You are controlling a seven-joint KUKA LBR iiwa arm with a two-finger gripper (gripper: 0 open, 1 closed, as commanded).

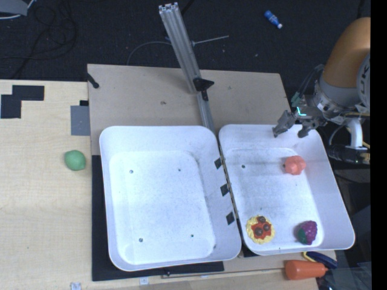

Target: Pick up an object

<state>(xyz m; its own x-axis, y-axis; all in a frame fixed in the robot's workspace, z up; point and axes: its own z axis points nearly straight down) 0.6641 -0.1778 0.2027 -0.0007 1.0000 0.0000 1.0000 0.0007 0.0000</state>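
The right bin (275, 147) holds three toys. A salmon-pink lump (294, 165) lies toward its far right. Near the front edge sit a small pizza-like disc (260, 229) and a purple grape bunch (307, 232). My gripper (292, 127) hangs over the bin's far right corner, just beyond the pink lump and apart from it. Its two dark fingers are spread open and nothing is between them.
The left bin (158, 198) stands beside the right one. A green ball (75, 160) rests on the bench at far left. An orange carrot-like toy (305, 269) lies outside the right bin's front edge. A metal rail (186, 59) slants behind the bins.
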